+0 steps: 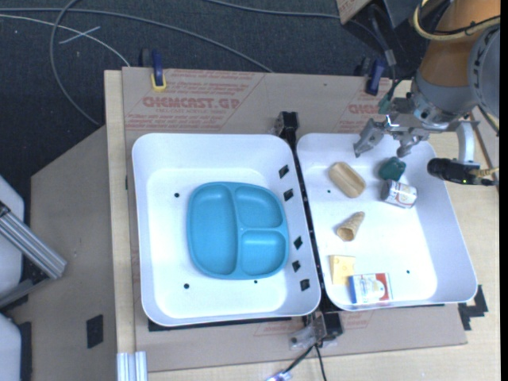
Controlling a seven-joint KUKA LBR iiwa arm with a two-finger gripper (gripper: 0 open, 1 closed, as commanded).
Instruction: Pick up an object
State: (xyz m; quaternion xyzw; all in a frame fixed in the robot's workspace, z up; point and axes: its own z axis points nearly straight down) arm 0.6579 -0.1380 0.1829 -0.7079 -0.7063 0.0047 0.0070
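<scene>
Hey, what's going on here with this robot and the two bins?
A robot arm reaches in over the right bin, its gripper open and hovering near the bin's far edge with nothing between its fingers. Below it lie a green object, a small can, a tan cylinder, a cone and a small box. The left bin holds a blue divided plate.

The grey arm with its orange band (pixel 468 14) enters from about two o'clock and angles down toward eight o'clock, its wrist tilted, ending in the gripper (pixel 388 143), whose two fingers (pixel 366 141) are spread apart with nothing between them.
</scene>
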